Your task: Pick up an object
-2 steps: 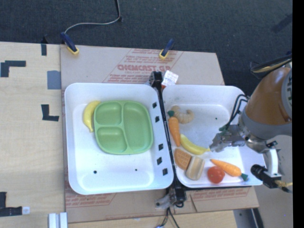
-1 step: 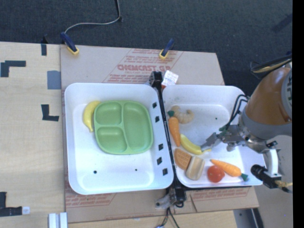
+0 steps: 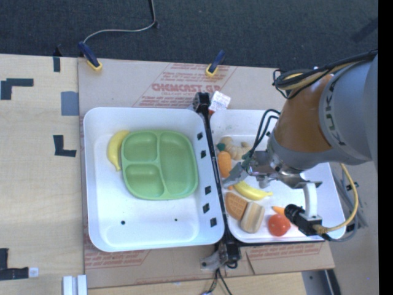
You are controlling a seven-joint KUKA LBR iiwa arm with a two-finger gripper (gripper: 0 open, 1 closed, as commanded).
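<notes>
The small yellow banana (image 3: pixel 252 192) lies in the right bin (image 3: pixel 331 192), tilted, near the bin's middle and just under my pincer (image 3: pixel 245 172). I hang directly above its upper end; whether I touch it I cannot tell, and whether my pincer is wide or narrow I cannot tell either, since my wrist covers it. Just below the banana sit a waffle-like orange piece (image 3: pixel 234 204) and a tan bread roll (image 3: pixel 252 217), side by side, with a red tomato (image 3: pixel 279 225) to their right. Up beside the divider stands a small orange carrot-like toy (image 3: pixel 225 162) and some pale pieces (image 3: pixel 232 144). In the left bin (image 3: pixel 98 165) a green divided plate (image 3: pixel 158 164) rests, with a larger yellow banana (image 3: pixel 115 148) tucked against its left rim.
</notes>
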